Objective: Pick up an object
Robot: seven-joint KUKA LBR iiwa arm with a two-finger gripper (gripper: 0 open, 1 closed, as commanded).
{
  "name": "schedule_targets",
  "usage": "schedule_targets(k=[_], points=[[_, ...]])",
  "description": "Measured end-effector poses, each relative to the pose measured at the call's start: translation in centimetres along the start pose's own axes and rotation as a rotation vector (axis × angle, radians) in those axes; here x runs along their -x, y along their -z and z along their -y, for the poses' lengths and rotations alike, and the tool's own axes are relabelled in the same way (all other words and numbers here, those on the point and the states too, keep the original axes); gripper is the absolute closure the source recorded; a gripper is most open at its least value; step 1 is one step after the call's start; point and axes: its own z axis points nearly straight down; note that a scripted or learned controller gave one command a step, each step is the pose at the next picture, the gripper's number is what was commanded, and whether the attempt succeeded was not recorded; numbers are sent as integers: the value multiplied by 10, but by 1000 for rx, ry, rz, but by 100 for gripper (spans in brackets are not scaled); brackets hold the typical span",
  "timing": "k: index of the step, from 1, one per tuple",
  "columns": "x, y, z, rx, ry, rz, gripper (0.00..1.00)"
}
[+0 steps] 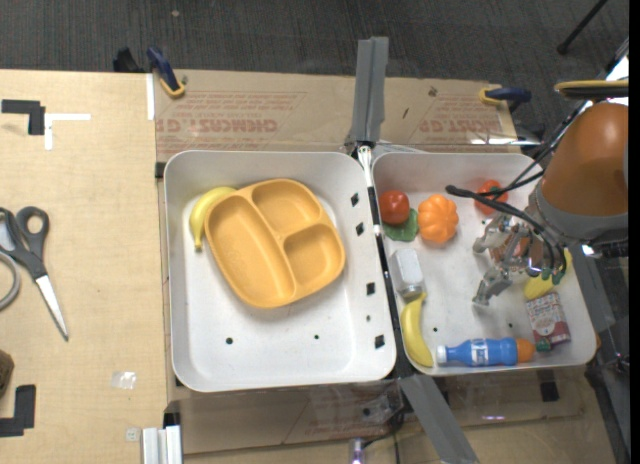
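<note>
Scissors [35,257] lie on the bench [90,352] at the left, and the left bin [200,352] holds a yellow divided plate [272,242] with a banana [203,210] tucked against its upper-left rim. In the right bin [450,302] lie a tomato [394,206], a small pumpkin [437,218], a second banana [414,330] and a blue bottle [484,353]. The claw [497,274] hangs above the bin floor right of the pumpkin, fingers apart, nothing between them.

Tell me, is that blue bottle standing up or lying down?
Lying down. The blue bottle rests on its side along the right bin's near wall, orange cap pointing right.
</note>
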Motion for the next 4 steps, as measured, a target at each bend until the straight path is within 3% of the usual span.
schedule_targets(k=[1,2,4], points=[[19,0,-82,-1,-185,0,0],[65,1,-97,-2,-318,1,0],[62,1,-98,-5,-497,1,0]])
